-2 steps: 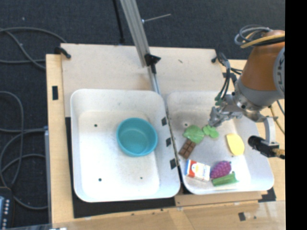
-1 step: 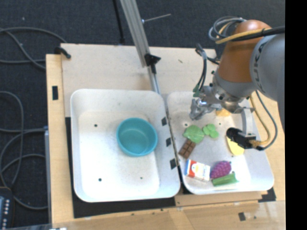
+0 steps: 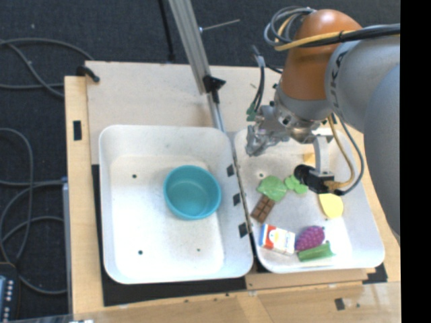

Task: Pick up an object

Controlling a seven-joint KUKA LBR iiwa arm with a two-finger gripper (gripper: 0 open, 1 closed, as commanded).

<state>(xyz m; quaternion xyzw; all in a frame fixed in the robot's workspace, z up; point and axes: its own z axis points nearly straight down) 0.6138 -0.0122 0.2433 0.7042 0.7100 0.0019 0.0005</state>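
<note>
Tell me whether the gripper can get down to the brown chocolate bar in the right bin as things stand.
Probably yes. The gripper hangs above the bin's far left corner, and the chocolate bar lies bare, though close against the bin's left wall.

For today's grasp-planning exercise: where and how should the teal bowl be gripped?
Pinch the bowl's rim from above, one finger inside and one outside. It sits upright and open, alone in the left bin, and looks too wide to span; any rim side seems free.
</note>
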